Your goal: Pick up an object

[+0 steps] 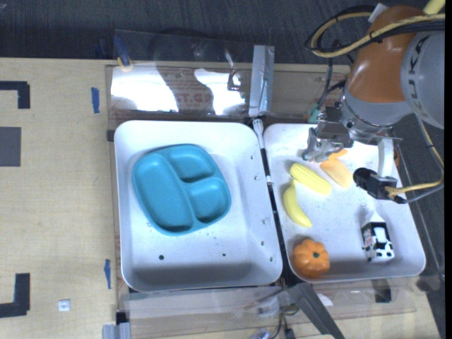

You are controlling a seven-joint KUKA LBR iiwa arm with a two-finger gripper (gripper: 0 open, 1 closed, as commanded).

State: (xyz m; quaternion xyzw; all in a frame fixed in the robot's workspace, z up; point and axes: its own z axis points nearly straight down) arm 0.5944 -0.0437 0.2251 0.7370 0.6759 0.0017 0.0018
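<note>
In the right bin (402,249) lie a yellow corn cob (310,178), a yellow banana (296,205), an orange pumpkin (311,257), a pale orange piece (337,170) and a small black-and-white cow figure (377,241). My gripper (320,147) hangs over the bin's far part, just above the corn cob and the orange piece. Nothing shows between its fingers. The arm's orange band and grey body cover the bin's far right corner.
The left bin (141,260) holds a blue divided plate (181,186). A clear plastic wall (183,90) stands behind both bins. A black cable end (371,181) with a yellow hose hangs over the right bin near the cow.
</note>
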